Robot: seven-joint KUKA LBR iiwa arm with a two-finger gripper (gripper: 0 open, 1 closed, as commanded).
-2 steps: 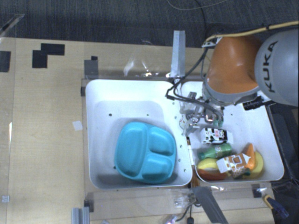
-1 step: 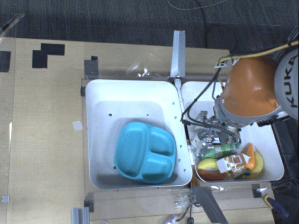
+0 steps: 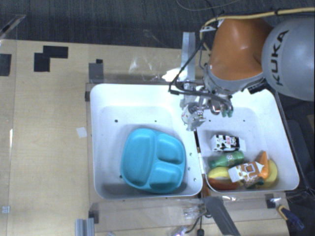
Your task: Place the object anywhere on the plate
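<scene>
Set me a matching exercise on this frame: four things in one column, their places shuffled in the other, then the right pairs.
1. blue plate
2. pincer
3. black-and-white carton
4. orange-and-white carton

A. right bin, on the side nearer the pincer
B. left bin
C. over the divide between the two bins
D. right bin, nearer the view's bottom edge

Pairs: 1-B, 2-C, 3-A, 4-D

A robotics lab, by the grey, orange-banded KUKA industrial arm (image 3: 290, 48) on the right, above a pale wooden bench (image 3: 44, 132) carrying a shallow white plastic left bin (image 3: 128, 102) and a matching right bin (image 3: 258, 119).
</scene>
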